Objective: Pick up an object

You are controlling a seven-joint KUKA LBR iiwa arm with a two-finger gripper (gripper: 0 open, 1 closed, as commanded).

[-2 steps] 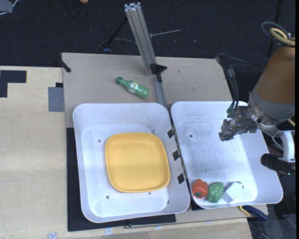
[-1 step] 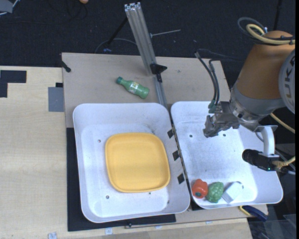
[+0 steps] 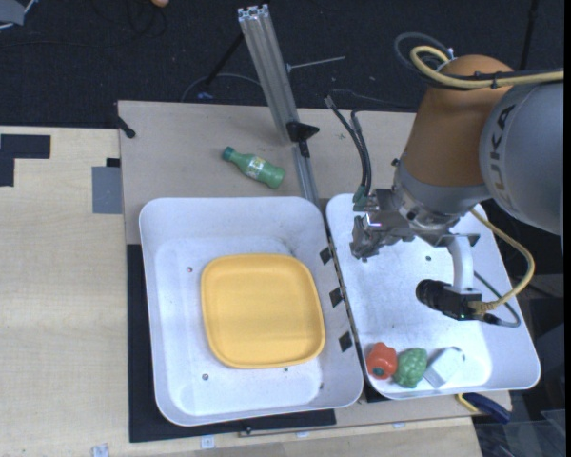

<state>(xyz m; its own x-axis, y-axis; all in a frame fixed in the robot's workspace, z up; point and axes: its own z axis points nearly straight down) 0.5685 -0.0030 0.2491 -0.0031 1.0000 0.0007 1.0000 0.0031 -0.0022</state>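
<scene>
Hanging over the right bin (image 3: 514, 284), the claw (image 3: 364, 239) points down near that bin's upper left corner. Its dark metal parts sit close together in a clump, so whether it is spread or pressed together cannot be told. Nothing can be seen between its tips. The white floor of the bin lies under it.

Above the claw is the big arm (image 3: 476, 131), orange on top and grey to the right. Yellow and black cables loop around it. A black part (image 3: 444, 297) with a cord sticks out below the arm, over the middle of the right bin.

Things to pick up lie far from the claw, down at the front edge of the right bin. A red and orange toy (image 3: 382, 360) sits there. It looks like a small pepper. Touching its right side is a bumpy green toy (image 3: 411, 367). Just beside that is a small white and grey piece (image 3: 441, 367).

The left bin (image 3: 167, 255) holds one thing, a yellow plate (image 3: 262, 309) with round corners. It lies flat in the middle.

Black clips join the two bins where they meet.

Behind the bins, on the desk (image 3: 171, 150), a green bottle (image 3: 253, 168) lies on its side. A silver metal bar (image 3: 271, 69) leans up near it.
</scene>
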